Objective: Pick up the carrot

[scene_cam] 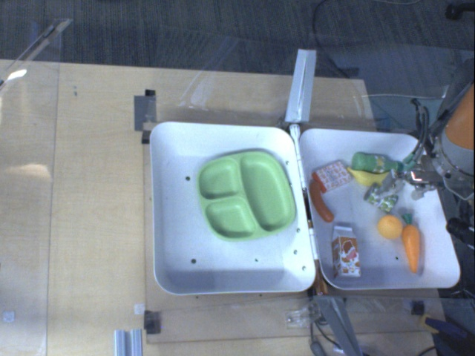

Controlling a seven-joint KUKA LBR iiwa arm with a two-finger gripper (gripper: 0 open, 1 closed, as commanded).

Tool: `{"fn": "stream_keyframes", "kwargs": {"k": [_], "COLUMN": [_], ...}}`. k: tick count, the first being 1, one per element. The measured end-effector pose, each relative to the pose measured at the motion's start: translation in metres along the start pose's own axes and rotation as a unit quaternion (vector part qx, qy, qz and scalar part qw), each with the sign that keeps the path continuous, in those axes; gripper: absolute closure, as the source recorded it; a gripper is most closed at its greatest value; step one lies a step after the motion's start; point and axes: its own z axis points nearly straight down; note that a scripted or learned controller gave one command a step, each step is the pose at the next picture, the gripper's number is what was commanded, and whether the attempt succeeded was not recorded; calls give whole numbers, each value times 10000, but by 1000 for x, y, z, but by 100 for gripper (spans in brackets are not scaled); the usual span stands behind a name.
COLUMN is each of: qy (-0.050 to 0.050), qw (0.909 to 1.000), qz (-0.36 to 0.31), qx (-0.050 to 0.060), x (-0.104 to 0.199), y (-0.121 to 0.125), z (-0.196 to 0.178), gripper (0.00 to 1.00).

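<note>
- Along the right bin's near edge: one small carton, and one carrot near its right corner beside an orange fruit.
- Mid-bin, the gripper hangs, fingers slightly apart, holding nothing.
- Farther back, arm partly cut off.
- Left bin: one green tray.

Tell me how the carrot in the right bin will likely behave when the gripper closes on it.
The carrot looks like smooth moulded plastic, so probably stiff, light and somewhat slippery. Its tapered round body lies flat near the right bin's front corner, so a push would likely roll or swing it. The orange ball close beside it may get nudged.
</note>
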Motion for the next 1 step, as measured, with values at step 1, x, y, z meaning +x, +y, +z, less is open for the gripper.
{"fn": "stream_keyframes", "kwargs": {"k": [1], "qy": [-4], "qw": [9991], "qz": [427], "qx": [-25], "x": [-11], "y": [-33], "z": [94], "gripper": [0]}}
